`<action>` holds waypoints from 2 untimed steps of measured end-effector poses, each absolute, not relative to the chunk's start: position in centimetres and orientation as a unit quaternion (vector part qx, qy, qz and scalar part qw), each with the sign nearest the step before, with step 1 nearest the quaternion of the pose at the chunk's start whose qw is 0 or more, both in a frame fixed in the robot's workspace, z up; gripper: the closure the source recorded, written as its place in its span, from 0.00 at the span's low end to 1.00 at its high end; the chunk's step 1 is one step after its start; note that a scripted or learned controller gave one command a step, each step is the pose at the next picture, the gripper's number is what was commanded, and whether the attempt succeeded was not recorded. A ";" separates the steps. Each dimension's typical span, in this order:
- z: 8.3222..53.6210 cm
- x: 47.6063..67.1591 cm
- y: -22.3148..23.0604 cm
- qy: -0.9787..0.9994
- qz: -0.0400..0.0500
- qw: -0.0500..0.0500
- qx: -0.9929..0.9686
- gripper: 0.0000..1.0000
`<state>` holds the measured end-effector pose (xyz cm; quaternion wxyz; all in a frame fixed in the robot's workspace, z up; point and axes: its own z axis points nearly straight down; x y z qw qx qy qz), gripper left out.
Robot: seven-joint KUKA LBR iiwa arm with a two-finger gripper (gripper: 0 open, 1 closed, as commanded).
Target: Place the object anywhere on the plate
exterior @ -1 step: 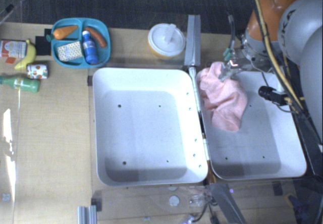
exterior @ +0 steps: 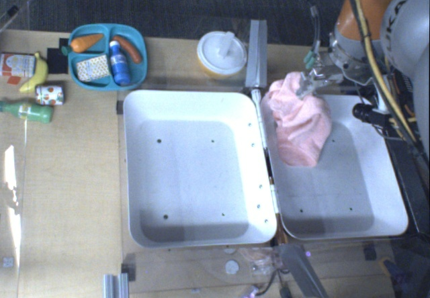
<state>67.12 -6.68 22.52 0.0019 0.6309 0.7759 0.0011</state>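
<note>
A crumpled pink cloth (exterior: 301, 125) hangs in the upper left part of the right bin (exterior: 363, 216), its left side reaching over the divider between the bins. My gripper (exterior: 307, 86) is at the cloth's top right corner, shut on a bunched peak of the fabric. The blue divided plate (exterior: 139, 55) lies on the bench at the far left, beyond the left bin. It holds an orange carrot toy (exterior: 87, 42), a blue bottle (exterior: 119, 64), a sausage-like piece (exterior: 132, 50) and a patterned square (exterior: 92, 68).
The left bin (exterior: 195, 169) lies between the cloth and the plate. A white-lidded yellow bowl (exterior: 222, 54) stands behind the bins. A banana (exterior: 37, 74), a small can (exterior: 49, 94), a green bottle (exterior: 27, 111) and a carton (exterior: 16, 65) lie left of the plate.
</note>
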 end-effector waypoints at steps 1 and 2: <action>21.6 64.6 -2.3 0.887 0.001 0.001 0.463 1.00; 21.0 61.9 2.5 0.961 0.001 0.001 0.276 1.00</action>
